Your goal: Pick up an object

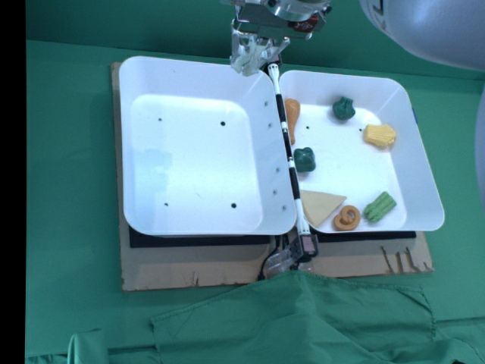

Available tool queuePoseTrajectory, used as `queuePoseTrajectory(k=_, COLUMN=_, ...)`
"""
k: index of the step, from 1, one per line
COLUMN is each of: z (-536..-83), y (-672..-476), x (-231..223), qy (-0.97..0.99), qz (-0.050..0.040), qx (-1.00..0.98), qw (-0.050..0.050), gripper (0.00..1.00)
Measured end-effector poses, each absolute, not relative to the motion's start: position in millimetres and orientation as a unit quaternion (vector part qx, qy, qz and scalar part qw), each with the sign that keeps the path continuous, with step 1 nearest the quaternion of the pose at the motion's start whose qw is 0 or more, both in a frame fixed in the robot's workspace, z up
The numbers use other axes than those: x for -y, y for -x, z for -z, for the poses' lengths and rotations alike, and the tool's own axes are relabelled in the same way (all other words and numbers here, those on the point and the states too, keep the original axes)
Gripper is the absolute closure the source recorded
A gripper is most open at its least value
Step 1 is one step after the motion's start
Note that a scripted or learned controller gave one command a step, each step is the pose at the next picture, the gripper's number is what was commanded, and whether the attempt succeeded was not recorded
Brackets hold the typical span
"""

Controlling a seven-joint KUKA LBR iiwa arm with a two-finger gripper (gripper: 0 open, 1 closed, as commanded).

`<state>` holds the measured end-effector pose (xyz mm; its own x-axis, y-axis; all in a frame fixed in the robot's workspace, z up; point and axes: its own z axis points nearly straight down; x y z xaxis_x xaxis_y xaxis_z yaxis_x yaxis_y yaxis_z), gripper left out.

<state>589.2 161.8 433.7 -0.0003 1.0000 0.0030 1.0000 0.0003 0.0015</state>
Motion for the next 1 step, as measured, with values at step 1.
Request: queuePoseTrajectory(k=1, z=-505.4, y=-631.3, x=-169.2, qy=0.707, qz=0.0063, qx=0.707, qw=-0.003, gripper=1.00)
